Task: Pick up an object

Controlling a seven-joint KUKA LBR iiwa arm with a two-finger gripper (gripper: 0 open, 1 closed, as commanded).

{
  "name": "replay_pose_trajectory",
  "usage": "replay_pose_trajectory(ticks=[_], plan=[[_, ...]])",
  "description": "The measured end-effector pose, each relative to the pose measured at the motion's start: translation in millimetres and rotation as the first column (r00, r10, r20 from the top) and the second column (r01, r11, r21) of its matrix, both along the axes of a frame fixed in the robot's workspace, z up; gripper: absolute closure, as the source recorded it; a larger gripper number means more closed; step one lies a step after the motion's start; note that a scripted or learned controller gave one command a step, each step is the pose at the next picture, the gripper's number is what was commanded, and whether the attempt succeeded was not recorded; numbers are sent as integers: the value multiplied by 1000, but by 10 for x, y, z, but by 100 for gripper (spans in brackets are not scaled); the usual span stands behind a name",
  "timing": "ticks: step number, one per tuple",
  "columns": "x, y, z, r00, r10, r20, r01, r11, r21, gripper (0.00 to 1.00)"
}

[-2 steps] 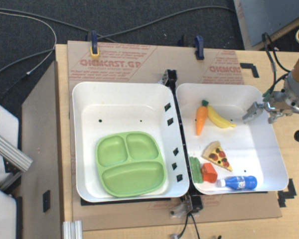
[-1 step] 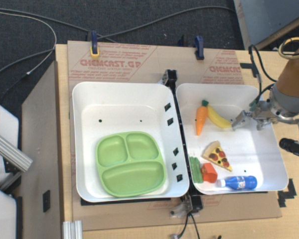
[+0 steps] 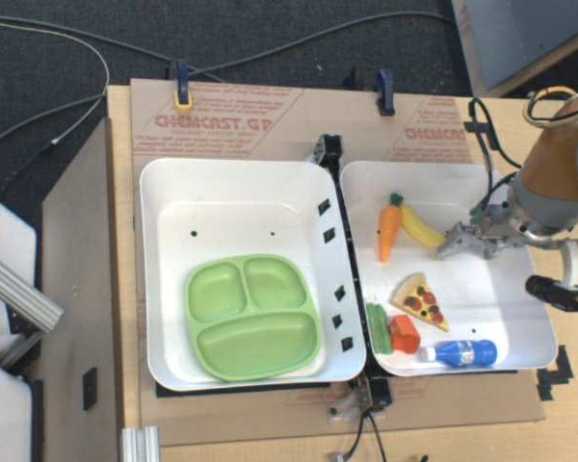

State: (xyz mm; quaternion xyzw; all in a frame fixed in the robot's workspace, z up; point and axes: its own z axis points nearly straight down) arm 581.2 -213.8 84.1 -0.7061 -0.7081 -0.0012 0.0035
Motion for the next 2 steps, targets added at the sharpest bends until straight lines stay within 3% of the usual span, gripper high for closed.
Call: replay_pose_trajectory(ticks=[1, 2], plan=[[8, -9, 125, 1000, 0, 4, 0, 1000, -3, 100], [54, -45, 573, 1000, -1, 9, 1, 1000, -8, 100]])
